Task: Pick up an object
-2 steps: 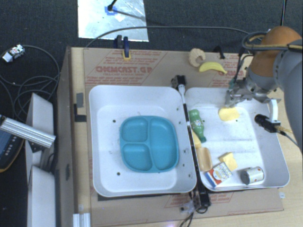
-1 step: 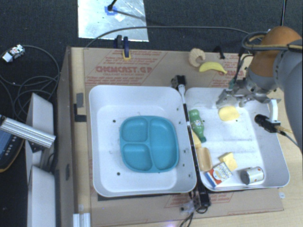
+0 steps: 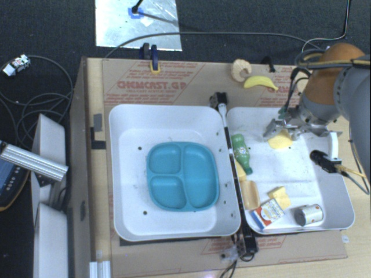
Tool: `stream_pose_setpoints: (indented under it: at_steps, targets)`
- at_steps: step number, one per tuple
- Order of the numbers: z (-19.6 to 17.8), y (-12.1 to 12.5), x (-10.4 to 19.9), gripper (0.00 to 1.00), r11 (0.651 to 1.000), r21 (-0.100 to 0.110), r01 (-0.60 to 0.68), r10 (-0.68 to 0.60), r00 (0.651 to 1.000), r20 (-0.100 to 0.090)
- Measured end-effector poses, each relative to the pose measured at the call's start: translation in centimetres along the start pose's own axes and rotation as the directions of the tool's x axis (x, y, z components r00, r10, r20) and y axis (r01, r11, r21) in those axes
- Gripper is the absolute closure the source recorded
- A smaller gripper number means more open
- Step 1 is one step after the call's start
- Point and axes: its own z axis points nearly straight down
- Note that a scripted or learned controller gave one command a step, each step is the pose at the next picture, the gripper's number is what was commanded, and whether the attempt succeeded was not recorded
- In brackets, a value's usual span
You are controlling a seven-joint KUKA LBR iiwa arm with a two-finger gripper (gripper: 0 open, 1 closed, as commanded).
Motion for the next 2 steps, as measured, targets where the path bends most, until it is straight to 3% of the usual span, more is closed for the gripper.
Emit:
stream_pose_setpoints:
  at_steps: [1, 2]
  targets:
    - [-1.47, 0.32, -0.02, 1.00, 1.000, -0.009, 0.003, -0.003, 1.000, 0.002]
    - [-1.45, 0.30, -0.02, 0.00, 1.000, -0.009, 0.003, -0.003, 1.000, 0.002]
